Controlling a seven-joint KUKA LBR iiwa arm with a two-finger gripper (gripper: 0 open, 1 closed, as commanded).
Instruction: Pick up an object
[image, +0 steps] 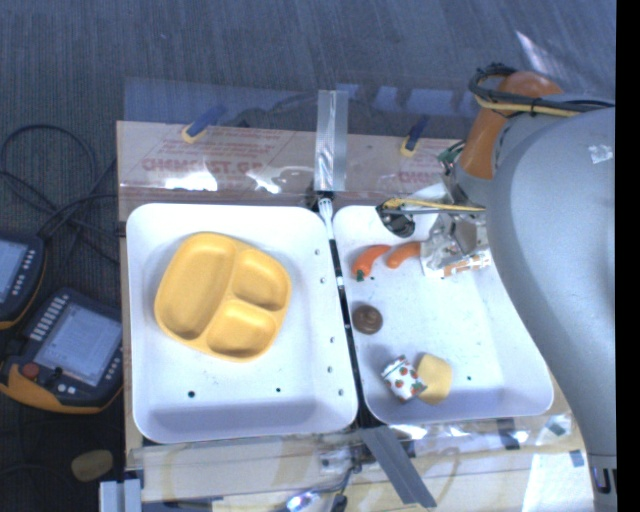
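Observation:
The right bin (500, 330) holds several small items. An orange carrot-shaped toy (366, 260) with a green tip lies near its top left corner, and a second orange piece (403, 254) lies just right of it. A brown disc (368, 319) sits by the bin's left wall. Near the front, a white piece with red spots (399, 378) touches a pale yellow block (435, 377). My gripper (452, 248) is low in the bin's back part, just right of the second orange piece. The grey arm covers the bin's right side.
The left bin (160, 400) holds a yellow divided plate (222, 294). A ridge (340, 300) separates the two bins. Behind them are a cardboard sheet with clamps (205, 122) and an upright metal post (327, 140). Pendants and cables lie on the floor at far left.

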